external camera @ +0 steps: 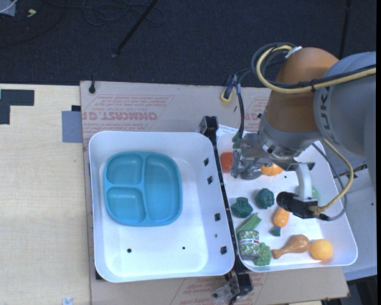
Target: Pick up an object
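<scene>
Left bin (114, 262): blue divided plate (143, 188). Right bin (343, 250): toy food, arm's jaws (246, 168), state unclear.

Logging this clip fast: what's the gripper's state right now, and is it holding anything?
Two-finger gripper: down in the right white bin near a small red-orange toy; open or shut cannot be told, and no held object is visible.

Single fixed camera above bench (32, 189), looking down at slant, moderately distant. Both white bins framed: left bin (114, 259), right bin (343, 250). Dark floor far; arm (317, 100) enters from right.
</scene>
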Tool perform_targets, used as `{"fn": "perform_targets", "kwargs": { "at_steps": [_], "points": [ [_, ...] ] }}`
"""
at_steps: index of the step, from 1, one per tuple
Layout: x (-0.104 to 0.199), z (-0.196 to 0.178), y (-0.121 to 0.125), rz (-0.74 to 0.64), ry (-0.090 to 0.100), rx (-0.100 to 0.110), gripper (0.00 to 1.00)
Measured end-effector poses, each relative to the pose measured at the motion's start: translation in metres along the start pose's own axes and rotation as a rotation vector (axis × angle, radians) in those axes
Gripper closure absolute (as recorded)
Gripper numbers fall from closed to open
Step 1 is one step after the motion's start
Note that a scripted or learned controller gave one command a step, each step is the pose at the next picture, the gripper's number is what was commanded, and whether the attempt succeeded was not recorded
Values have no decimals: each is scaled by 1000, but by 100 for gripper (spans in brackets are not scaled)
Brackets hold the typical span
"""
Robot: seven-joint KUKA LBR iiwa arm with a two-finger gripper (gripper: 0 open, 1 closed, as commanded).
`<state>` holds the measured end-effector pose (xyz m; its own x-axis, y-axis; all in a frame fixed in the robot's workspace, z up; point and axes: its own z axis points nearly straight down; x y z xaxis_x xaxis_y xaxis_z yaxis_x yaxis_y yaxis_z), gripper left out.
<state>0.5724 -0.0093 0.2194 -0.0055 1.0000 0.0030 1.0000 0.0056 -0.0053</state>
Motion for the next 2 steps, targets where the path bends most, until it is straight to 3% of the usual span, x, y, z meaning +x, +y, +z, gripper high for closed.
{"fn": "perform_targets", "kwargs": {
  "at_steps": [1,2],
  "points": [
    [49,4,-25,2,-2,1,100],
    [80,-17,-26,2,-2,-3,100]
  ]
}}
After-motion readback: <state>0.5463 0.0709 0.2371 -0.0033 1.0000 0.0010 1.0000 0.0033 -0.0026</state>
